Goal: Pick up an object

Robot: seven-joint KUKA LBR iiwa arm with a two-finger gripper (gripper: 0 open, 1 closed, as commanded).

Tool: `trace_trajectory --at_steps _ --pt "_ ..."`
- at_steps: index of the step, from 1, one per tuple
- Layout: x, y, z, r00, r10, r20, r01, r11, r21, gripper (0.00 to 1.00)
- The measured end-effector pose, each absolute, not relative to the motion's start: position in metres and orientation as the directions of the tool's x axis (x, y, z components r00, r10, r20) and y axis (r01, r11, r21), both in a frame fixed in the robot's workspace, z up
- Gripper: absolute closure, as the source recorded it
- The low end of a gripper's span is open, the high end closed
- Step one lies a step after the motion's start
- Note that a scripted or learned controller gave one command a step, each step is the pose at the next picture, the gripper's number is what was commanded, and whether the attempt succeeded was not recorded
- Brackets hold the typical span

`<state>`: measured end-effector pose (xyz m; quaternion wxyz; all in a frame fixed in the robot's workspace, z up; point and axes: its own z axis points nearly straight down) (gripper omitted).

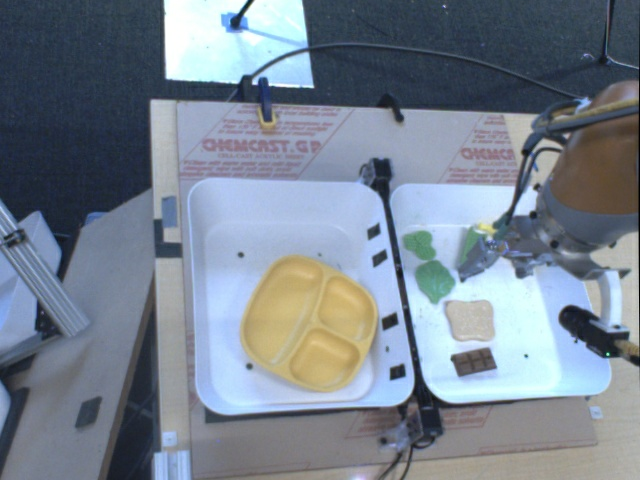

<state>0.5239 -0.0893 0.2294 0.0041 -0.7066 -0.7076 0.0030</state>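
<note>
Over the right bin [570, 368], the gripper [478, 255] hangs near a green piece [435, 280], seemingly to pick it; its grasp state cannot be told.

Yellow divided tray [309, 322] in the left white bin [215, 218], printed cardboard sheet [300, 138] beneath both bins, blue clamp [265, 101] at its back edge

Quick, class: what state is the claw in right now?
Claw: low over the right bin, near the green pieces; open or closed cannot be told.

Bright, even overhead light; soft shadows, perhaps slight blur.
</note>
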Motion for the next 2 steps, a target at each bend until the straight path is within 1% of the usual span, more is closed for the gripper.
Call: trace_trajectory --at_steps 1,2 --pt "0.526 -0.089 0.235 -0.004 1.0 0.0 1.0 0.004 0.002 0.0" --pt "0.522 -0.099 0.183 0.0 1.0 0.0 1.0 0.0 -0.003 0.0"
